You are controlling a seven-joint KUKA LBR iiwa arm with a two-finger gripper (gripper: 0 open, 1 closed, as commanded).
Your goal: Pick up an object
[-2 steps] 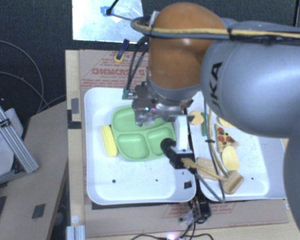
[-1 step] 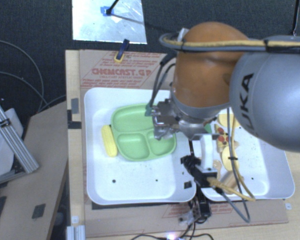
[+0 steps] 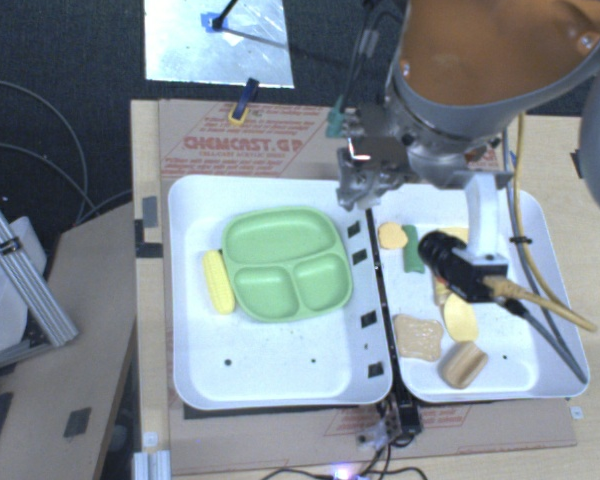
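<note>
Left white bin (image 3: pixel 195 368): ridged yellow corn cob (image 3: pixel 218 280) beside a glossy green three-section plastic plate (image 3: pixel 285 263). Metal gripper (image 3: pixel 358 193) over the bins' shared back rim, open or closed can't tell. Right bin (image 3: pixel 515 368): flat speckled toast slice (image 3: pixel 418 336), tan bread chunk (image 3: pixel 462 364).

The arm (image 3: pixel 500 48) cut off at our view's top edge, covering the right bin (image 3: pixel 525 366) at its far rim, a yellow piece (image 3: pixel 452 235) half hidden beneath, a green stick (image 3: pixel 412 251) too small for us to name, the gripper (image 3: pixel 357 196) blurred.
</note>
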